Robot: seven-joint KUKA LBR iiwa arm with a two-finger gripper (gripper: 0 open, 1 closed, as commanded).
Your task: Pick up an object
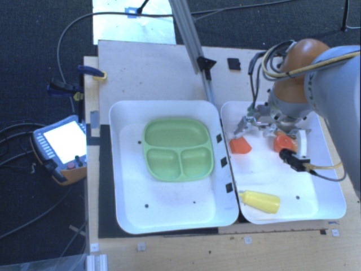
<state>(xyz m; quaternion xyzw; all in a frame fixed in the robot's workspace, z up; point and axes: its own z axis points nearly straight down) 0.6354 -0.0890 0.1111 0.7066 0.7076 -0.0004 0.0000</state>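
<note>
The hand [252, 123] hangs low in the right bin [333, 208], just above an orange piece [241, 145]; whether it is released or clenched I cannot tell. Centre it over the piece before descending.

robot lab: bench [146, 72], cables [67, 30], teach pendant [61, 149]

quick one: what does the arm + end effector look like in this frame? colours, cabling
The arm is a bulky, rounded grey body with an orange band above the wrist. Yellow and black cables loop beside the band. The end effector is a small metallic grey assembly. A black connector with a yellowish cable trails off below the wrist.
</note>
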